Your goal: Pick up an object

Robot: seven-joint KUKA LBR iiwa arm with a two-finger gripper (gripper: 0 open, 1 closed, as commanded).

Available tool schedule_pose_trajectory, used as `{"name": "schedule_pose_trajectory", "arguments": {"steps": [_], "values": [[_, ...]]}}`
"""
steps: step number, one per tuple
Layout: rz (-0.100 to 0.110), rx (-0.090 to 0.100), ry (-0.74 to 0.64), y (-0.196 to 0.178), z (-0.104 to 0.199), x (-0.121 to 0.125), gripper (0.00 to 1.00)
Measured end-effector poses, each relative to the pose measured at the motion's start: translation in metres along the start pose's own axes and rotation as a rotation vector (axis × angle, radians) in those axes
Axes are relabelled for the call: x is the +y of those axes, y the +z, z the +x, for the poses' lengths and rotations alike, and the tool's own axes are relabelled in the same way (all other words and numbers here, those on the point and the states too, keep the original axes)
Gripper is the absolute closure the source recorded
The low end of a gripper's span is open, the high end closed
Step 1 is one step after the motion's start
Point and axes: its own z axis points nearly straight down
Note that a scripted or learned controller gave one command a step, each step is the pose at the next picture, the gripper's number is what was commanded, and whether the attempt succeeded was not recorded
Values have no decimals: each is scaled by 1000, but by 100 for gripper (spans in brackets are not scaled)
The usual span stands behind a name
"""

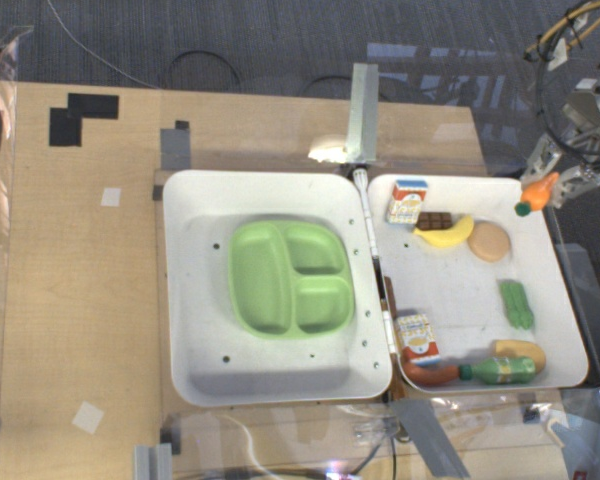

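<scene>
Carrot (536, 194) at tool (563, 181), over right bin's (570, 318) far corner.

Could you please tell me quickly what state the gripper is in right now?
Gripper: at the right bin's far right corner, beside a toy carrot; state cannot be told.

No legible text — cartons' print blurred

Grey arm (588, 118) with looping yellow and black cables (572, 23).
</scene>
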Motion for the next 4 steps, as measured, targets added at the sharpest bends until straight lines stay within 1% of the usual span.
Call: {"name": "schedule_pose_trajectory", "arguments": {"steps": [1,2,3,4], "values": [[-3,-5,76,-19,-92,96,100],[-6,1,306,67,-113,139,100],[0,-8,265,9,-174,141,100],[-4,-1,112,35,-108,200,100]]}}
